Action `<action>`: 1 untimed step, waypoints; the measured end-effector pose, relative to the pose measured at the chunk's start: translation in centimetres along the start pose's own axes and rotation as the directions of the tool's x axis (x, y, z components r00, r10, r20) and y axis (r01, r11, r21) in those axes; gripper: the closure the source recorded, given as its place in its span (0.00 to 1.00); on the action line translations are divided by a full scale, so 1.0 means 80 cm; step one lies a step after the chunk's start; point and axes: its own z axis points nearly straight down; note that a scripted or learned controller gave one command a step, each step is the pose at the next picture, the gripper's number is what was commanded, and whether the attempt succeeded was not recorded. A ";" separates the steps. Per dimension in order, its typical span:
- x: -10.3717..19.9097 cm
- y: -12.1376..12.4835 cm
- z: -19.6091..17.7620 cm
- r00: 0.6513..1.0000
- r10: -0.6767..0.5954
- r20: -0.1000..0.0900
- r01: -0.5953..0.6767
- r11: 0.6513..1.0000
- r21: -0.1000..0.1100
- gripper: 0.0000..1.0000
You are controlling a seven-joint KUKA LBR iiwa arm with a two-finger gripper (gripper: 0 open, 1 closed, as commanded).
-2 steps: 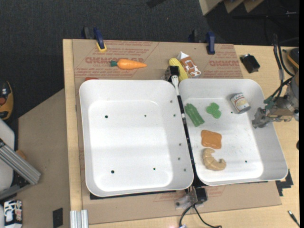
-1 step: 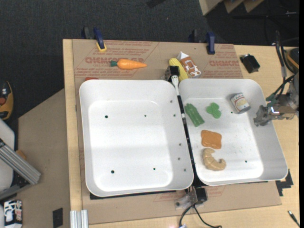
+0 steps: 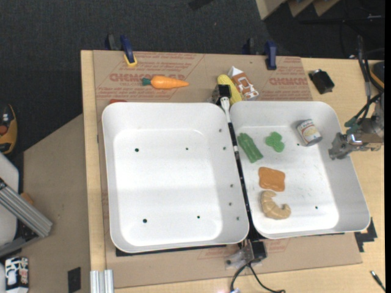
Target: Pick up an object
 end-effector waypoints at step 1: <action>0.000 0.001 -0.013 1.000 -0.001 0.001 0.001 1.000 -0.003 1.00</action>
